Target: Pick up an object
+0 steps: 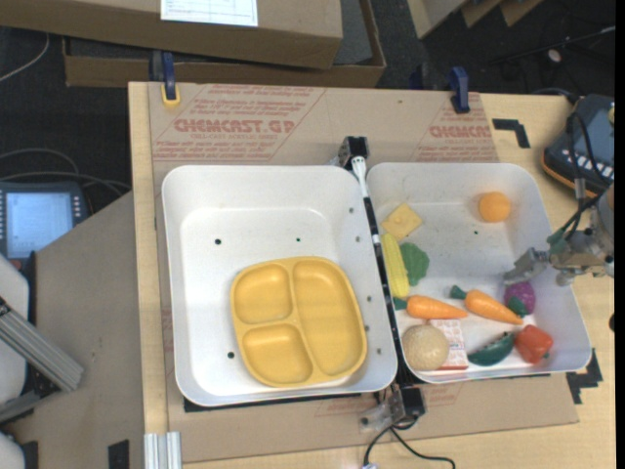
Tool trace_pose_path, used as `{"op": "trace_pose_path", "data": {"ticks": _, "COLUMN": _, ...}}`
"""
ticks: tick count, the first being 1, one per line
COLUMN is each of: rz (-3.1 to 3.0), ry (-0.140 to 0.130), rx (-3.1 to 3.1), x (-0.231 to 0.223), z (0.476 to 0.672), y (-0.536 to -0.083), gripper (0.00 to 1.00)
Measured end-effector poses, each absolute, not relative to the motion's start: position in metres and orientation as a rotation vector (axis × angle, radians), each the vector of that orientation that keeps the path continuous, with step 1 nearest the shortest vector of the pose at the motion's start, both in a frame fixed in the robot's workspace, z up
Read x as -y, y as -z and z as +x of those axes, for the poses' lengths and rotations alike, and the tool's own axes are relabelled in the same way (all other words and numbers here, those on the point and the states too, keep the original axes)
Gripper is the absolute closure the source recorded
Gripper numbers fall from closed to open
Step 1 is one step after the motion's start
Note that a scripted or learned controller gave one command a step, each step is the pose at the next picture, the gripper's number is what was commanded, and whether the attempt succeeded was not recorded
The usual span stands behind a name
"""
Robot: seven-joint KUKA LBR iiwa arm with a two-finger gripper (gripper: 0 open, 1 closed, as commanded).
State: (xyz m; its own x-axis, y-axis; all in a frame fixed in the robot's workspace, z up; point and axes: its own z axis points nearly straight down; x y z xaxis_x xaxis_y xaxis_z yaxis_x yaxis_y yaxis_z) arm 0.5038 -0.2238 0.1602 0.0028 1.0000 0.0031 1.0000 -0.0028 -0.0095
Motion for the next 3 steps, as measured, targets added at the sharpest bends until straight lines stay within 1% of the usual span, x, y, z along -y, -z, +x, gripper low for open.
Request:
{"op": "trace_pose_path", "data": {"ticks": 1, "rz": -2.211, "ry": 0.006, "rx": 2.219, "x": 0.216, "z": 0.507, "y": -0.082, "gripper": 0.00}}
{"op": "trace_pose_path", "data": {"ticks": 2, "rz": -2.221, "ry": 0.001, "rx": 2.221, "x": 0.219, "z": 0.506, "y": -0.095, "gripper": 1.00}}
{"op": "trace_pose_path", "data": {"ticks": 3, "rz": -2.212, "ry": 0.011, "rx": 2.237, "x": 0.118, "z": 0.522, "y": -0.173, "gripper": 1.00}}
